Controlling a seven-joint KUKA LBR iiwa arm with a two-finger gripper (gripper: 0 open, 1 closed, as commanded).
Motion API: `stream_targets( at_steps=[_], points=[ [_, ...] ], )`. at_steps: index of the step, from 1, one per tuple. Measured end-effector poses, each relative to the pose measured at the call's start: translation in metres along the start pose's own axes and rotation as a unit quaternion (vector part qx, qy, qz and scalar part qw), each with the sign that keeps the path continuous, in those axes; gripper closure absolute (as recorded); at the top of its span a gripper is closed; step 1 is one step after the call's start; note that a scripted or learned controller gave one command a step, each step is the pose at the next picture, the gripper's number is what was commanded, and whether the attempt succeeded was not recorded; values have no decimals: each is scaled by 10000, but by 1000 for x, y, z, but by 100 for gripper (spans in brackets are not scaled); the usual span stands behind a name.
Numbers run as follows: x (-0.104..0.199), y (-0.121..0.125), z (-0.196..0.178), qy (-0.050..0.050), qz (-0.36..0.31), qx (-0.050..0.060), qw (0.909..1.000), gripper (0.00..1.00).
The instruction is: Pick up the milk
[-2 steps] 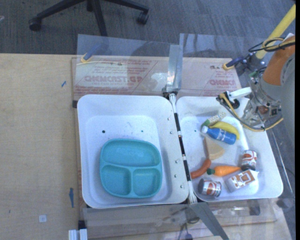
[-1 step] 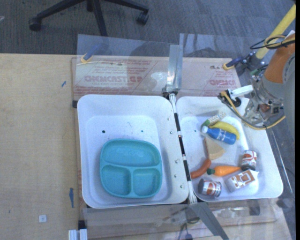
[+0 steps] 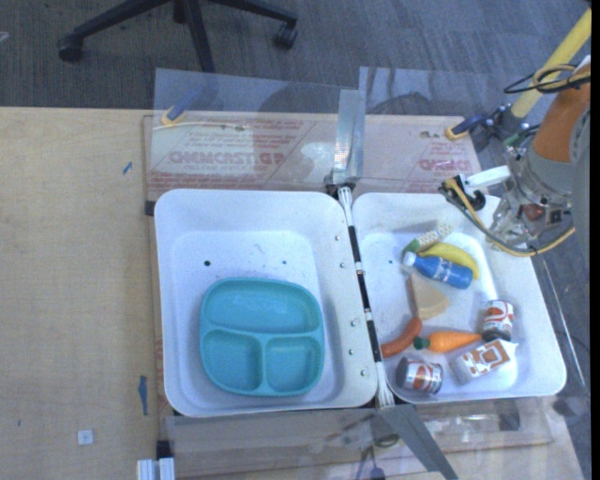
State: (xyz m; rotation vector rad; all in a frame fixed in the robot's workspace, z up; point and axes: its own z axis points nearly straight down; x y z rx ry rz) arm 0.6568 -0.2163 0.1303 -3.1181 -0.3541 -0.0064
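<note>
Tool hovers over right bin's far right rim; can't tell its state. Milk sits well apart at the near right corner, w/ cans crowding it; risk: descent nudges neighbours, carton slips.

A pale wooden bench fills the left and middle of the scene, its top marked with a few small blue scraps. Behind it lies a grey carpeted floor, where the black star-shaped base of an office chair stands on castors. Flat cardboard sheets with red print lie along the bench's far edge.
</note>
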Motion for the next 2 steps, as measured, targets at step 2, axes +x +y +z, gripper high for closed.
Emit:
stream_targets(
  at_steps=[2],
  points=[
    [0, 1, -21, 6, -10, 0, 10000, 100]
  ],
)
